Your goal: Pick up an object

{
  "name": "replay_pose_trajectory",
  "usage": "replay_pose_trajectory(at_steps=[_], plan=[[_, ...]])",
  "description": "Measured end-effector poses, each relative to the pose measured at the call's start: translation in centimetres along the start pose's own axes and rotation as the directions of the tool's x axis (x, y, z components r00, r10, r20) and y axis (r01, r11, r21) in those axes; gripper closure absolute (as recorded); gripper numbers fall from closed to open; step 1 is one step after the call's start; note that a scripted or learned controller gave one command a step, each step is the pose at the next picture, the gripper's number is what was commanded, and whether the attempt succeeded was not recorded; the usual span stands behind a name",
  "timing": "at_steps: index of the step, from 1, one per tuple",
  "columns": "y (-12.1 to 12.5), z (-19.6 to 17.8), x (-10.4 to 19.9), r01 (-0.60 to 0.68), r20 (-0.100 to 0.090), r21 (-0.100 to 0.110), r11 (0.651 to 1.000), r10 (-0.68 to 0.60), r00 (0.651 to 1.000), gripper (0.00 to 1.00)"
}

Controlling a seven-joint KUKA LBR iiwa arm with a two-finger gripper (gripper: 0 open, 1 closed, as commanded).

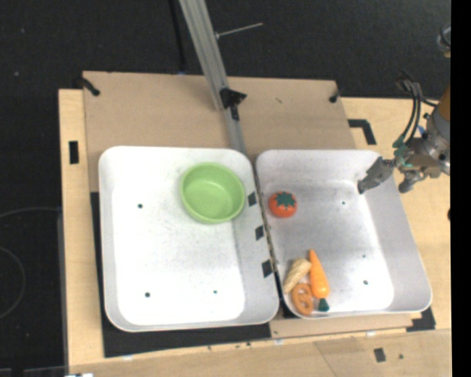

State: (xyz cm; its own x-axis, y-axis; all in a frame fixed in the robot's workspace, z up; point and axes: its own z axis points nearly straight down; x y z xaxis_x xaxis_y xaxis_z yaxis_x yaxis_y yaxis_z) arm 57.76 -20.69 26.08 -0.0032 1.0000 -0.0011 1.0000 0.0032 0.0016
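Two bins, both white with a fine grey speckle and a few small dark dots: left bin (141, 289), right bin (385, 234). Bowl (213, 192) in the left bin is light green all over, slightly darker inside its hollow. Tomato (282, 203) is orange-red with a small green top. Carrot (318, 273) is bright orange with a dark green tip at its lower end. Beside it a pale tan piece (296, 272) and a round orange slice (303, 298). Bench top (74, 210) is light tan wood; cardboard sheet (157, 108) a duller brown. Slanted pole (204, 45) is grey metal. Gripper (392, 173) is dark grey. Surrounding floor is black.
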Motion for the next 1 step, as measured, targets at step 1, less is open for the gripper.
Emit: replay_pose_trajectory(at_steps=[1], plan=[[0.00,0.00,0.00,0.000,0.000,0.000,1.000,0.000,1.000,0.00]])
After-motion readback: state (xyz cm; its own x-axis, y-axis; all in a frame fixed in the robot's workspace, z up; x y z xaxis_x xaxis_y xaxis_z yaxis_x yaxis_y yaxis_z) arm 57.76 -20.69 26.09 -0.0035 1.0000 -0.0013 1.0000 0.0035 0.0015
